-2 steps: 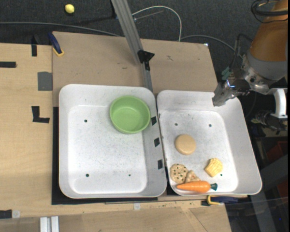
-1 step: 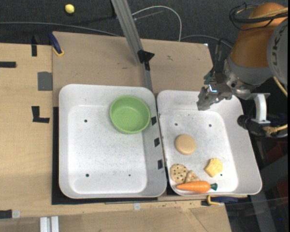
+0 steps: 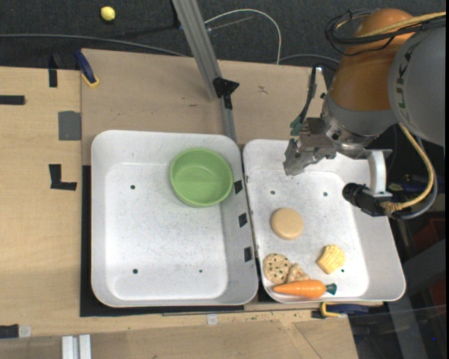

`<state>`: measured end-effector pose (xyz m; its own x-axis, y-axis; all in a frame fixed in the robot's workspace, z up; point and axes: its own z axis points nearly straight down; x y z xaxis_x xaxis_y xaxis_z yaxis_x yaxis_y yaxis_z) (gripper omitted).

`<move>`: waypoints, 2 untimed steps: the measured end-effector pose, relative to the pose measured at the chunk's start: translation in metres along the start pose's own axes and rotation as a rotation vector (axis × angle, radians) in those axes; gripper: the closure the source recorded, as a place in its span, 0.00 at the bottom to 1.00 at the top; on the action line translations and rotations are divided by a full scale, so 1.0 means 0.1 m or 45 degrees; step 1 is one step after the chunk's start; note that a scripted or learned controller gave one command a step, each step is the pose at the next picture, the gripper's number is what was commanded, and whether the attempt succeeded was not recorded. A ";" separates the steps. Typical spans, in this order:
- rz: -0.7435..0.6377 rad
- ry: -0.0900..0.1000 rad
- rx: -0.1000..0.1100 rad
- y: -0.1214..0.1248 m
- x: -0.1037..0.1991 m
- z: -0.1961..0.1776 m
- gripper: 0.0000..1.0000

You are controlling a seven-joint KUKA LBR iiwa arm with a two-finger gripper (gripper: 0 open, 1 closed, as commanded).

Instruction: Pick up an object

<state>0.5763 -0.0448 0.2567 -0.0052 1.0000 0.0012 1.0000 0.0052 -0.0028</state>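
Camera view finds the pickable pieces in the right bin (image 3: 382,268): a tan round bun (image 3: 287,223) near the middle, a yellow chunk (image 3: 330,259) to its lower right, a speckled cookie (image 3: 275,265) beside the left wall, and an orange carrot (image 3: 302,289) along the front edge. Nothing is gripped; the gripper (image 3: 298,161) hangs over that bin's back left part. A green bowl (image 3: 201,176) sits in the left bin (image 3: 127,223)

Robotics lab, a plywood surface (image 3: 150,99) marked with black tape, two white bins (image 3: 112,200) side by side, a grey-and-orange industrial arm (image 3: 374,73) with trailing cables (image 3: 239,21), toy food, dark carpet beyond.
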 end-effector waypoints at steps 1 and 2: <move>0.004 -0.002 -0.001 -0.03 0.47 0.17 1.00; -0.001 -0.001 0.000 -0.06 0.90 0.23 1.00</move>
